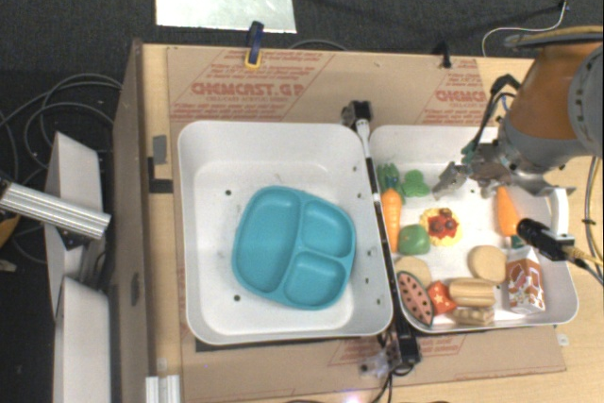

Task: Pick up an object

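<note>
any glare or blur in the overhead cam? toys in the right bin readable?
Camera view: even lighting with soft shadows; the left bin rim is bright but keeps its edge. The blue tray is sharp. Toys in the right bin are small and a bit soft; the carrot reads, while the gripper area looks murky under the arm.

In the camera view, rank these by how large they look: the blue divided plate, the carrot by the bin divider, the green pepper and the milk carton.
1. blue divided plate, by far the largest.
2. milk carton.
3. carrot and green pepper: the carrot is longer but thinner, so these look too alike to rank.
</note>
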Tool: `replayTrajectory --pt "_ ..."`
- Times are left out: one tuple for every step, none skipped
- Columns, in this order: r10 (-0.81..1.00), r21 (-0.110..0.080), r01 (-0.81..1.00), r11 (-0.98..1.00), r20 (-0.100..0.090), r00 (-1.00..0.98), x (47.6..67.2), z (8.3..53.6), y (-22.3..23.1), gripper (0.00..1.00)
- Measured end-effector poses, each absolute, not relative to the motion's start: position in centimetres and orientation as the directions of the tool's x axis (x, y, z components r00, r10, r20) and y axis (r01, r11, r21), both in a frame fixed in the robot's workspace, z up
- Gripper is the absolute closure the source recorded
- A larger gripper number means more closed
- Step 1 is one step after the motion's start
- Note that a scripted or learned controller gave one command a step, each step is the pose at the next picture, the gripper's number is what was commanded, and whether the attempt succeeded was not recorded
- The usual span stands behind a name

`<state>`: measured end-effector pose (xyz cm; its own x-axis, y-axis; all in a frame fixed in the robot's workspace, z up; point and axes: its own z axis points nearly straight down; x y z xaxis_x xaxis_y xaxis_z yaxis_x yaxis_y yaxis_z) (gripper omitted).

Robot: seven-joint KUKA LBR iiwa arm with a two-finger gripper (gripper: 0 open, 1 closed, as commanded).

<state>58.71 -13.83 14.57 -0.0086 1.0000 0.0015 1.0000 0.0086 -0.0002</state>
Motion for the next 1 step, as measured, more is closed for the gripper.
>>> replayTrajectory --pt "1.000 -0.004 1.000 0.000 0.002 0.000 52.06 8.16 -11.76 0.00"
